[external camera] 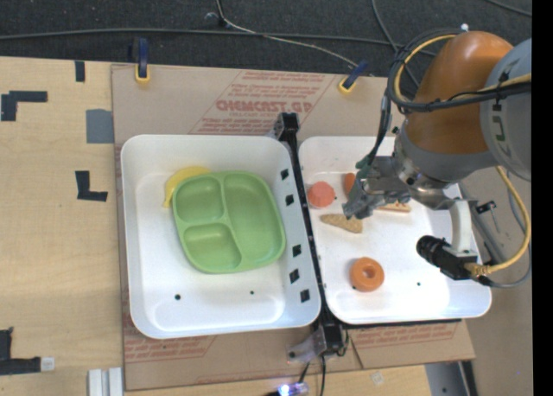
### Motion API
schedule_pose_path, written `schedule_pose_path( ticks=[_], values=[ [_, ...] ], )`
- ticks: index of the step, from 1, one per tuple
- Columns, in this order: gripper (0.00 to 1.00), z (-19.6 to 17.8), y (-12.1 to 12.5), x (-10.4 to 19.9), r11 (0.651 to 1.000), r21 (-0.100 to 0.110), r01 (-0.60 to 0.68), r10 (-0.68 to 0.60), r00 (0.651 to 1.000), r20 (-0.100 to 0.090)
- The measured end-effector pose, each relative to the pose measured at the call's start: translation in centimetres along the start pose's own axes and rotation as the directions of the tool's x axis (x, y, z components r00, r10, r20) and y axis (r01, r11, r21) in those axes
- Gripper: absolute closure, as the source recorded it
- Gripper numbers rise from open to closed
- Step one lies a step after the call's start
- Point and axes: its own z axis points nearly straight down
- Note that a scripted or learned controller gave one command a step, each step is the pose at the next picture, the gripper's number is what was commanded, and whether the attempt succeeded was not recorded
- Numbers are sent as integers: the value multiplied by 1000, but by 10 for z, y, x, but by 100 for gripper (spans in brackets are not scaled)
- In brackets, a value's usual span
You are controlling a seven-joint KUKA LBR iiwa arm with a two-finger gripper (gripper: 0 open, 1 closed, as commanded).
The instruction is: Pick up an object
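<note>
My gripper (363, 202) hangs over the right bin (406, 299), its dark fingers pointing down and to the left above the bin's upper middle. Just below its tip lies a tan, wedge-shaped piece (344, 224). A round red-pink object (321, 194) sits to the gripper's left, and a small red-orange piece (348, 182) peeks out beside the fingers. An orange ring-shaped object (367, 274) rests lower in the bin. A thin tan stick (396, 207) lies partly under the wrist. Nothing is visible between the fingers.
The left bin (147, 299) holds a green divided plate (228, 220) with a yellow object (183, 178) tucked under its upper left edge. A black divider (298, 230) runs between the bins. A black cable fitting (441, 256) overhangs the right bin's right side.
</note>
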Motion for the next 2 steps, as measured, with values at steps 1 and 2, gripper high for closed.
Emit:
schedule_pose_path(
  ticks=[1, 2],
  values=[
    [100, 5, -2, 53, 1000, 1, 1, -1, 1000, -1],
    [100, 17, -17, 108, 1000, 3, 1, -1, 1000, 0]
  ],
)
